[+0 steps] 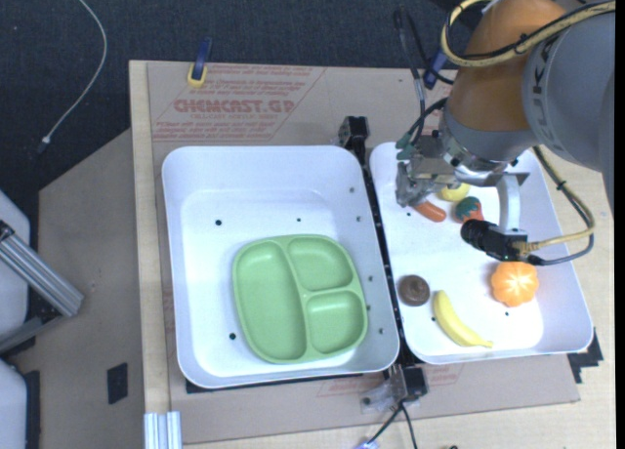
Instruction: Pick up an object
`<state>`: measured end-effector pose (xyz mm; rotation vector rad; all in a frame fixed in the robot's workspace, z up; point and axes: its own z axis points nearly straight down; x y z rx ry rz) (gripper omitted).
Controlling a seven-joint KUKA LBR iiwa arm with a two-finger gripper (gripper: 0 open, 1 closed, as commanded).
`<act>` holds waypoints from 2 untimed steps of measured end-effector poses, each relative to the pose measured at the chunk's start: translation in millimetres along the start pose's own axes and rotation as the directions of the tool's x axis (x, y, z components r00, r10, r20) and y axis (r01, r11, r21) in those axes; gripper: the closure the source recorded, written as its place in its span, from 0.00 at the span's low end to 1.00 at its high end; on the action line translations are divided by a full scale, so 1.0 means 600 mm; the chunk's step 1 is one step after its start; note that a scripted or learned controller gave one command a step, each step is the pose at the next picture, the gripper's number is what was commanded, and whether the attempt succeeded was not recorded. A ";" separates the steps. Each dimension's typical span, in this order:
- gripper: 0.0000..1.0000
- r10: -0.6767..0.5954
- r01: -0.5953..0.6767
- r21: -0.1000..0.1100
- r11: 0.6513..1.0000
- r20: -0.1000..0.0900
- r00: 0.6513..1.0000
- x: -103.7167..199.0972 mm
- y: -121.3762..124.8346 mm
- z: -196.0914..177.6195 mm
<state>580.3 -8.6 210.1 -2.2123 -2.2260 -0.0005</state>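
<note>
Camera view: arm reaches in from the right, claw [422, 183] low over the back of the right bin [557, 335]. Whether it is wide or narrow, cannot tell; the wrist housing hides it. Nothing seen held.

Candidate things, all in the right bin: a small orange carrot-like piece [430, 210] just below the claw, a small cluster of yellow, red and green bits [467, 205] beside it, an orange [514, 283] toward the right wall, a banana [457, 320] near the front, a brown round piece [414, 289] close to the divider. Left bin [195, 203] holds a green divided plate [298, 296].

Risks, as judged:
- Carrot piece and cluster lie close together; a closing claw could catch two or nudge one away.
- Claw works near the back wall and the divider between bins; a descent off to the left could strike the rim.
- A black fitting with cable [493, 238] hangs near the orange and could brush it.

Open room: bare floor in the bin's middle, between the carrot piece and the banana. Straight up looks like the clearest exit.
</note>
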 end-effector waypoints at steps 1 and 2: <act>1.00 0.000 0.000 -0.005 1.000 0.001 1.000 0.089 -0.009 -0.027; 1.00 0.000 0.000 -0.002 1.000 0.001 1.000 0.168 -0.021 -0.024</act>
